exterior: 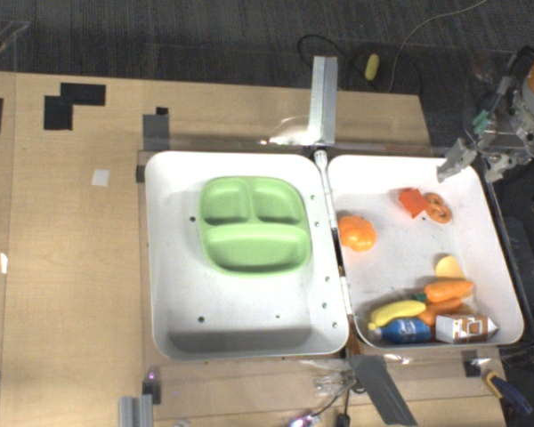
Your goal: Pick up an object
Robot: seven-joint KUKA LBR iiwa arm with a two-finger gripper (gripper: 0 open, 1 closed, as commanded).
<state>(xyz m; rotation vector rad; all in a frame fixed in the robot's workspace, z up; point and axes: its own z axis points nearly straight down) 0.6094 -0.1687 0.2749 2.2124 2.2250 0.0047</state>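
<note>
The right bin (507,265) holds several toy foods. An orange (356,233) lies near its left wall. A red block (413,201) and a small pretzel-like ring (438,208) lie further back. At the front a carrot (449,290), a banana (397,312), a blue bottle (406,330), a white carton (465,328) and a yellow piece (448,266) are crowded together. My gripper (473,163) hangs over the bin's far right corner, above and to the right of the red block. It is open, with nothing between its fingers.
The left bin (169,265) holds a green divided plate (253,223). A metal post (324,96) stands behind the wall between the two bins. A clamp bracket (378,390) sticks out at the front of that wall.
</note>
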